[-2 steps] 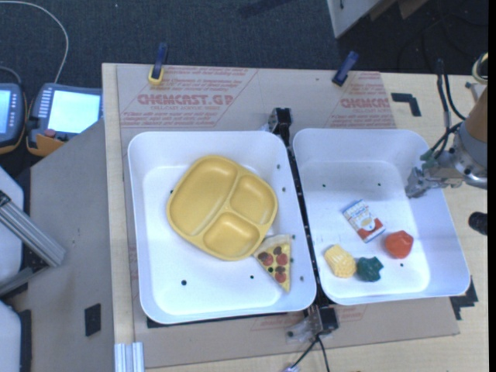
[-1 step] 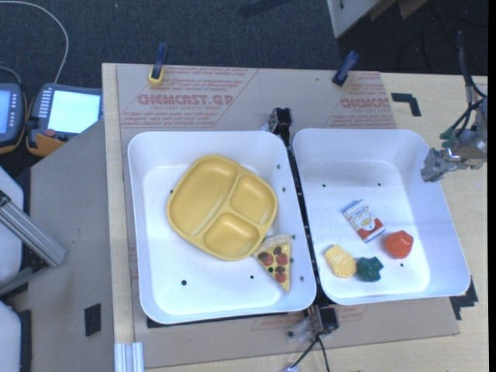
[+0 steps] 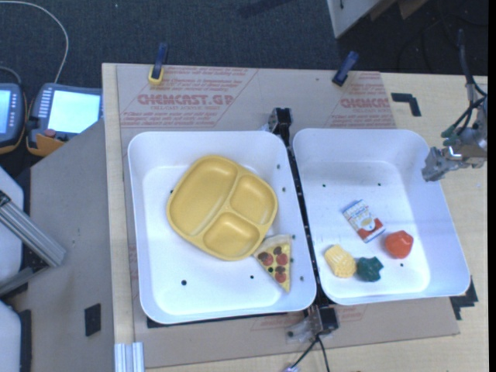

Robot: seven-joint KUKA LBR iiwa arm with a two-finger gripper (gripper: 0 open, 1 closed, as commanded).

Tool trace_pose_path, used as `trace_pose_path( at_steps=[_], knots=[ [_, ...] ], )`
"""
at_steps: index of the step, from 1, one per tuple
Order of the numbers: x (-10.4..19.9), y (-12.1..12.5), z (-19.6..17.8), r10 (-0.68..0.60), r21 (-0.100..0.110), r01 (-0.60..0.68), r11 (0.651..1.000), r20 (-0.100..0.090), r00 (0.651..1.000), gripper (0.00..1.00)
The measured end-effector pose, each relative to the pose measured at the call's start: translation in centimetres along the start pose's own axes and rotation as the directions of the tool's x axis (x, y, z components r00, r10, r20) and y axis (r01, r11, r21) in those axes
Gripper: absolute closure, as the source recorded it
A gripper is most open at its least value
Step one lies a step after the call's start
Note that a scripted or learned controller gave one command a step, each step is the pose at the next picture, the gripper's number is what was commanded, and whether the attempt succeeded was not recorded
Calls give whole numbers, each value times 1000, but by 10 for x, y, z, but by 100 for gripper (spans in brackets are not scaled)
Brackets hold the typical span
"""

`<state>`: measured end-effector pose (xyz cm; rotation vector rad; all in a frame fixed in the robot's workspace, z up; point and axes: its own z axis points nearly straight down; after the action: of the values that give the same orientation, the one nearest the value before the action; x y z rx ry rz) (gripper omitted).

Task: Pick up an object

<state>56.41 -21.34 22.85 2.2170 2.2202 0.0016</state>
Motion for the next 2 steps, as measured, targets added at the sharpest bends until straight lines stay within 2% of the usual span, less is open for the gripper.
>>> trace_pose_path(
  at_steps=[2],
  knots=[
    [106,-10,-18,-5,4,5,1000,-5,1000,100]
  ],
)
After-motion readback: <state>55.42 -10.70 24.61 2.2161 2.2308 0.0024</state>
